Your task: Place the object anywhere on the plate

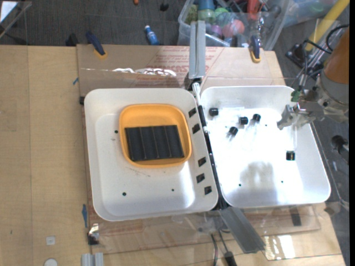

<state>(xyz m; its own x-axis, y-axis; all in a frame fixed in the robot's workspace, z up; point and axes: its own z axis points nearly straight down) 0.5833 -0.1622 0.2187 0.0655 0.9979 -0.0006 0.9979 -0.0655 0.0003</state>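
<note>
the black ridged object (153, 143) lies flat on the orange plate (128, 119) in the left bin (105, 198); the end effector (290, 117) hovers over the right bin (310, 187), its state impossible to tell

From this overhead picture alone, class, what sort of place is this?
Probably a robotics lab or test workshop: a robot arm reaches over two white bins on a plywood bench, a clear tub of mixed toys stands behind, and cables lie on the floor.
</note>
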